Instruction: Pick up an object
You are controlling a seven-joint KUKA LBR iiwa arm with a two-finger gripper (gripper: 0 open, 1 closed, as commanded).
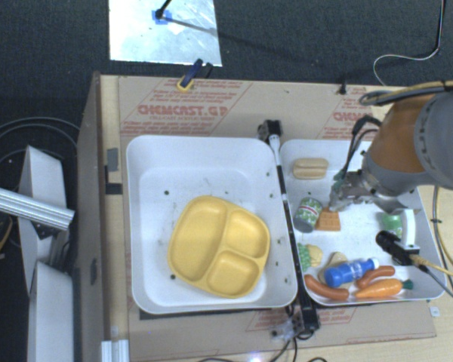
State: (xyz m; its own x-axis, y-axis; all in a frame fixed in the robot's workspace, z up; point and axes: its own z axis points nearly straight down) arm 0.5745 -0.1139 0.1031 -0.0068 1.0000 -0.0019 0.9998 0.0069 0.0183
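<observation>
The right bin (362, 153) holds several toy foods. A tan bun (310, 169) lies at its far left, and a green can (309, 212) lies on its side by the left wall. An orange cracker (329, 221) rests right beside the can. My gripper (340, 195) is down in this bin, just above the cracker and to the right of the can. Near the front lie a blue bottle (348, 271), a red sausage (326, 289), an orange carrot (379, 286) and a yellow-green corn piece (309, 256). A green item (390, 222) lies under the wrist.
The left bin (158, 164) bears a yellow divided plate (219, 245). A black ridge (285, 202) parts the two bins. Cardboard (211, 108) lies under both. The grey arm (419, 145) covers the right bin's far right side.
</observation>
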